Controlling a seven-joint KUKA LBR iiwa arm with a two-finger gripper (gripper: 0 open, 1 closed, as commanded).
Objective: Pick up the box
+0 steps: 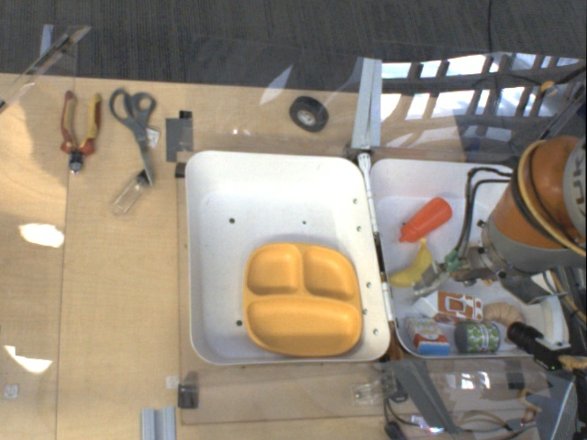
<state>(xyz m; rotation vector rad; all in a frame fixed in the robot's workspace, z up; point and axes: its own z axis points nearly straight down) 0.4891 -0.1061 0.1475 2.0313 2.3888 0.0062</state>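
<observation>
You have 2 white bins side by side on the bench. The left bin point(206, 246) carries 1 item, a yellow 3-compartment tray point(303, 298) lying flat toward its near right corner; the far half and the left side of that bin are bare floor, so there is open room there. A metal divider rail point(367, 108) runs from the far edge of the bench down between the 2 bins.

The right bin point(404, 186) is the crowded one. An orange carrot-shaped toy point(426, 219) lies near its left wall, tilted, with a yellow banana-shaped piece point(417, 266) just below it. Along the near edge sit a small red, white and blue pack point(428, 335) and a green can point(477, 337) on its side, close together. The box point(459, 305), white with orange print, lies flat just above those 2, near the middle of the bin's near half. Items press in on its near side; its far side has some bare floor.

The arm enters from the right edge, its orange band point(541, 195) over the right bin. The gripper point(456, 266) sits low over the bin, just above the box and beside the banana piece. You cannot tell from this view how wide it stands or whether it touches the box; nothing is visibly held.

Outside the bins, at the bench's far left, lie pliers point(78, 128), scissors point(136, 122) and a roll of black tape point(309, 113).
</observation>
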